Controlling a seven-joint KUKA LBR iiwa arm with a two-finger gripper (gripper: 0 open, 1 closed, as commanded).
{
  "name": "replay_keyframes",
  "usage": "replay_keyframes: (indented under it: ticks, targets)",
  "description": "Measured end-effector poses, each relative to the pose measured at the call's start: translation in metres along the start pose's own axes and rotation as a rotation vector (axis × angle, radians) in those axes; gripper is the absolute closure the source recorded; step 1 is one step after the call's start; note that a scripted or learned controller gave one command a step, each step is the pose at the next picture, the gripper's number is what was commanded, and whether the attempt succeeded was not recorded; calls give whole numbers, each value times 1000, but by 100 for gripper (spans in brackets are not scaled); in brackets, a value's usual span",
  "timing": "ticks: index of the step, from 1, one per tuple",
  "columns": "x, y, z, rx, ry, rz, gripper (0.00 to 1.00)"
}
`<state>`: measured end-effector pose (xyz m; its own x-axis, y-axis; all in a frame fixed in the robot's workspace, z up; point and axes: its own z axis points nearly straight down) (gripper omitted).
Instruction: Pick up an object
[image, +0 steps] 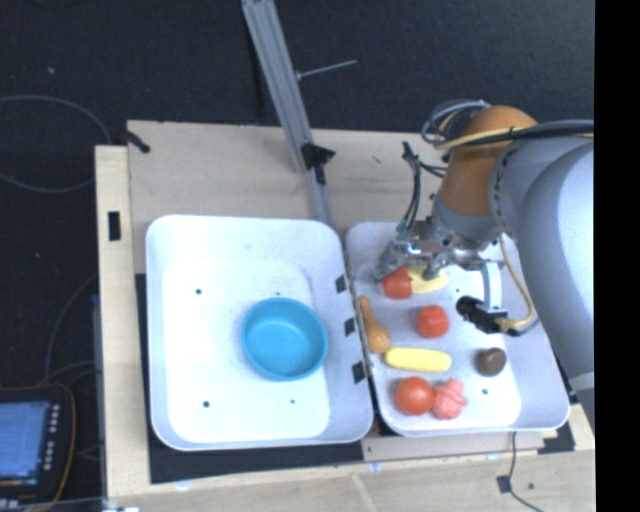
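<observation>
Camera view: gripper (412, 268) over red tomato (397, 285)

Grey arm (545, 200) low, end effector (410, 262) downward

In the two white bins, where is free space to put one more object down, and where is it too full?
The left bin has the most room: bare floor all around the blue bowl, widest toward its far and left walls. The right bin is crowded: tomatoes, a banana, a carrot and the gripper fill it. A small bare patch lies near its front right corner.
</observation>
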<state>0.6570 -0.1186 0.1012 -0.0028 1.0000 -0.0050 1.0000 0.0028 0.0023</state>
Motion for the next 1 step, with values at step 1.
replay_keyframes:
  ticks: [1]
  targets:
    - [-1, 2, -17, -7, 1, 0, 100]
